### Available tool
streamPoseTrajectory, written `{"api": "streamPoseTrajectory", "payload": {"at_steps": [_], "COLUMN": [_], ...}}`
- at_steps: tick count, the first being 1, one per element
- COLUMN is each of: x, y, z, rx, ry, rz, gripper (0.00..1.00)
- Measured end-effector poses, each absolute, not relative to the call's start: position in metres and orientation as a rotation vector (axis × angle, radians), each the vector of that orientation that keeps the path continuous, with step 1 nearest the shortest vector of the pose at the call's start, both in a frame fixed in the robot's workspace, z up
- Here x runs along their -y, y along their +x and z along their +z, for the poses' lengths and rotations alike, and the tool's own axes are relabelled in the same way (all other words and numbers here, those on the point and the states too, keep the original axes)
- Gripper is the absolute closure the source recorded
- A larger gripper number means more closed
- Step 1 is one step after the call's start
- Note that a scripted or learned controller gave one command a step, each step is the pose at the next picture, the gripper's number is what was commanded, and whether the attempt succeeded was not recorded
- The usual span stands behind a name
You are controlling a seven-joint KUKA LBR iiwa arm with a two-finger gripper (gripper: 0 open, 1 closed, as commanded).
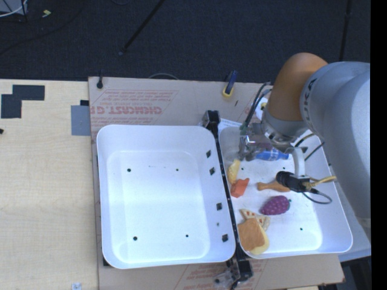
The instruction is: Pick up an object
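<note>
End effector hangs low over the far left corner of the right bin. It is too small and dark to see well, so whether it is open or closed cannot be told. Nothing can be seen held in it.

Just beside it, on its right, lies a blue thing, partly under the grey arm. Just below the end effector is a small yellow toy, close to the bin's left wall. An orange-red toy lies right next to the yellow one. A thin brown stick shape lies near the middle of the bin. Below it sits a purple bunch of grapes. At the near left corner of this bin lies a yellow-orange toy that looks like bread or cheese.

The left bin touches the right bin along one side. Both bins sit on a brown cardboard sheet on the pale wooden counter. A blue and yellow clip sits at the far edge of the cardboard.
</note>
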State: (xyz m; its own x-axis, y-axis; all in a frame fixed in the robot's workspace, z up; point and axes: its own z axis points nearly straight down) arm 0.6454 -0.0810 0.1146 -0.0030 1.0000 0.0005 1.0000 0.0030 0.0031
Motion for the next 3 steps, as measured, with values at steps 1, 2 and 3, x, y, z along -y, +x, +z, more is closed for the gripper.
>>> {"api": "streamPoseTrajectory", "payload": {"at_steps": [1, 2, 3], "x": [0.053, 0.022, -0.017], "y": [0.645, 0.644, 0.644], "z": [0.193, 0.247, 0.240], "rx": [-2.222, -2.223, -2.224], "ry": [2.217, 2.219, 2.222], "rz": [0.008, 0.004, -0.003], "gripper": [1.00, 1.00, 1.00]}}
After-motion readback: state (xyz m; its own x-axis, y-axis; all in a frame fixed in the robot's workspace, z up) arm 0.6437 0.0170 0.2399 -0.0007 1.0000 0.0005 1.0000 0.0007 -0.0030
